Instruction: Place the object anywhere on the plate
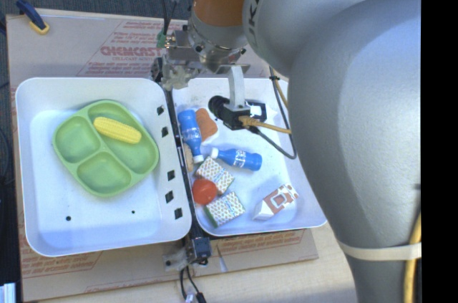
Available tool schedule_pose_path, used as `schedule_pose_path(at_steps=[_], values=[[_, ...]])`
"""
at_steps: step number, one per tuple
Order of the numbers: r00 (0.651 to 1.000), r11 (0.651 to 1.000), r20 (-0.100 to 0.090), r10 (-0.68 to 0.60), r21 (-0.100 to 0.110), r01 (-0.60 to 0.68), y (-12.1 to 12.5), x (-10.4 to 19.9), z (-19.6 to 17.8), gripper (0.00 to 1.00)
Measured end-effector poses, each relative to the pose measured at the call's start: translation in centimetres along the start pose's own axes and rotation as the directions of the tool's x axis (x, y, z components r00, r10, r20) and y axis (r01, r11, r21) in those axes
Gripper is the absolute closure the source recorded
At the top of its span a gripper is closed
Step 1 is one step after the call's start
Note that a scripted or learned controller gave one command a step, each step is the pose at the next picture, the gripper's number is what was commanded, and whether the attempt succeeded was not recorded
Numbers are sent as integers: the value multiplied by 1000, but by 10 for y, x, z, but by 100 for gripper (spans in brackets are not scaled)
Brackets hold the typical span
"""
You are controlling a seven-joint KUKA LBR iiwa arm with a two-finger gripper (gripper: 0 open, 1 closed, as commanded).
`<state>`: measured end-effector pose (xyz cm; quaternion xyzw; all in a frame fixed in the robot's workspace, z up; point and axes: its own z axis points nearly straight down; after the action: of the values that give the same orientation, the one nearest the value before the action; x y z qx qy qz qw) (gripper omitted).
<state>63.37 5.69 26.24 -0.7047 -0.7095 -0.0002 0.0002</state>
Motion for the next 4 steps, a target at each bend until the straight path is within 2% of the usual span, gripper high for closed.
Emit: schedule_pose_path(at_steps=[1, 2, 3, 4], values=[[1000, 1000, 0, -1, 0, 1, 15, 71, 14, 100], [1000, 1000, -1, -2, -2, 2, 19, 162, -50, 100], [1000, 1000, 4, 0, 9, 0, 22, 160, 97, 100], [1000, 1000, 2, 3, 1, -3, 23, 13, 33, 100]])
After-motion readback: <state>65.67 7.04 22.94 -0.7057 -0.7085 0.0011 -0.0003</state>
